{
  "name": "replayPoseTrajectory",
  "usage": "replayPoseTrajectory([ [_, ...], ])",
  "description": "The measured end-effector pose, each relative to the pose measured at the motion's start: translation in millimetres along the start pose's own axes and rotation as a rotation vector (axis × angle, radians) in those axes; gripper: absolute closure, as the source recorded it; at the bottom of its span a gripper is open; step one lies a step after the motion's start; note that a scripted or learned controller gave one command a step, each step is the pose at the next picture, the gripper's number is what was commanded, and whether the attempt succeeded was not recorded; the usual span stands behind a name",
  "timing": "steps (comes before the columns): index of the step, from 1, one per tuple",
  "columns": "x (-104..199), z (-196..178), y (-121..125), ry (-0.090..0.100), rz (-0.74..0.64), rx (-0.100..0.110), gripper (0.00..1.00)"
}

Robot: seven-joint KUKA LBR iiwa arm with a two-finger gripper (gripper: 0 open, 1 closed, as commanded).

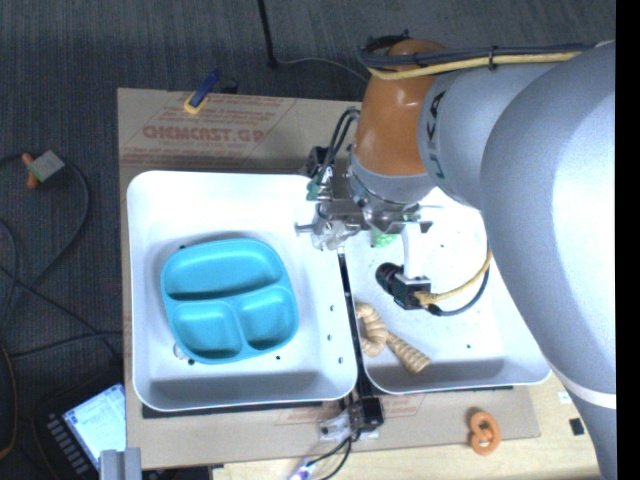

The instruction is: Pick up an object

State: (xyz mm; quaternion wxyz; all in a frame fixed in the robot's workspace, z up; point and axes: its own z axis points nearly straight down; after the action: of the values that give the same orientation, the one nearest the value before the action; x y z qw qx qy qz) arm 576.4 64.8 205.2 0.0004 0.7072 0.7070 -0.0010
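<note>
- The claw (345, 230) hangs over the divider between the two bins, at the left edge of the right white bin (470, 368); whether it is released or clenched I cannot tell.
- Nearest candidate: a tan, ridged, twisted wooden-looking piece (385, 336) in the right bin's front-left corner. It is probably light and stiff; take it across its narrow middle.
- The turquoise three-compartment plastic tray (230, 300) lies in the left white bin (150, 268): broad, smooth, likely slippery, best gripped by the rim.

The grey arm (540, 168) reaches in from the right, orange-banded wrist (395, 118) angled downward.
</note>
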Motion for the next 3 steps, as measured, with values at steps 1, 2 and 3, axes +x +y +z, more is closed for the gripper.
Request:
replayPoseTrajectory([
  [1,17,-20,-44,0.002,-0.001,0.001,1.0],
  [2,27,-21,-86,0.001,0.0,0.002,1.0],
  [3,100,-13,-86,0.002,-0.002,0.002,1.0],
])
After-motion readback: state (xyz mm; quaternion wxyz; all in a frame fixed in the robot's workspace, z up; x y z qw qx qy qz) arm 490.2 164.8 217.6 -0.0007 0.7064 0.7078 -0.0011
